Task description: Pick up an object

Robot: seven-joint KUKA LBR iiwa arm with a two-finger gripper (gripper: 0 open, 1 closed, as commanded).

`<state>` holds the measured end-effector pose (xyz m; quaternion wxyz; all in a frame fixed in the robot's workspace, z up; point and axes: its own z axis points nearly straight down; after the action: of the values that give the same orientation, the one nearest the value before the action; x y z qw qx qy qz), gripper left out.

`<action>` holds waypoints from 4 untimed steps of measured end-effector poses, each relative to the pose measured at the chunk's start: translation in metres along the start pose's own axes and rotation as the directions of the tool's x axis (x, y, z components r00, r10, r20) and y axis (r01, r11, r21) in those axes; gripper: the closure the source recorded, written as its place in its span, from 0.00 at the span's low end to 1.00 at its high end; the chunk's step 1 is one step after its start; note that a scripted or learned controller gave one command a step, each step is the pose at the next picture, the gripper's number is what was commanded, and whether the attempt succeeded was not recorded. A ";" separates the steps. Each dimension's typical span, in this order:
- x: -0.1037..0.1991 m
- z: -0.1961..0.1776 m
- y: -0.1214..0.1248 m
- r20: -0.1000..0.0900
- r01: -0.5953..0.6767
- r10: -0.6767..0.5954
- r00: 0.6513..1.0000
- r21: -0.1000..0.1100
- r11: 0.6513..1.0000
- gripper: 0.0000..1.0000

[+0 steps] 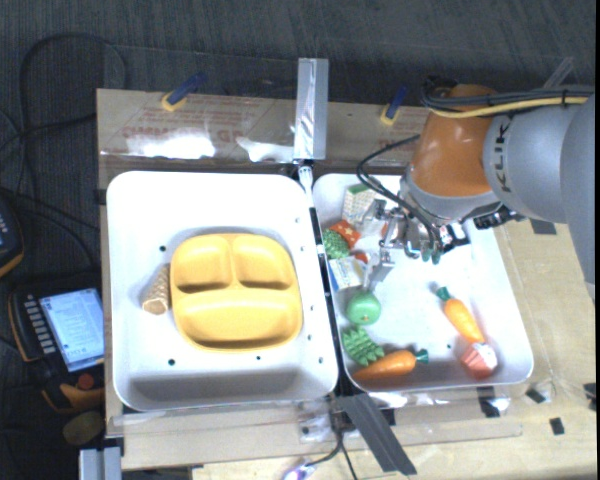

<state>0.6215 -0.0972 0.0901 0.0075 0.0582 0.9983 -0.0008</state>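
Observation:
My gripper hangs over the upper left part of the right bin, below the arm's orange band. A green round toy lies just beneath and to its left. An orange carrot lies to the right of it, and a second carrot rests by the front wall next to a green leafy piece. A red and white piece sits in the front right corner. Small red, green and white toys crowd the bin's upper left side, partly hidden by the gripper.
The left bin holds a yellow divided plate with a tan cone-shaped toy against its left edge. A metal post stands behind the wall between the bins. Cables run to the arm at upper right.

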 end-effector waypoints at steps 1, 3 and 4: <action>0.028 -0.001 -0.024 0.000 -0.094 0.094 0.996 -0.003 0.996 0.00; 0.122 -0.007 -0.036 0.025 -0.105 0.105 0.994 0.000 0.994 0.00; 0.035 -0.001 -0.009 0.002 -0.151 0.151 0.989 0.000 0.989 0.00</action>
<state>0.5854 -0.1021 0.0905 0.0084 0.1336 0.9910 -0.0005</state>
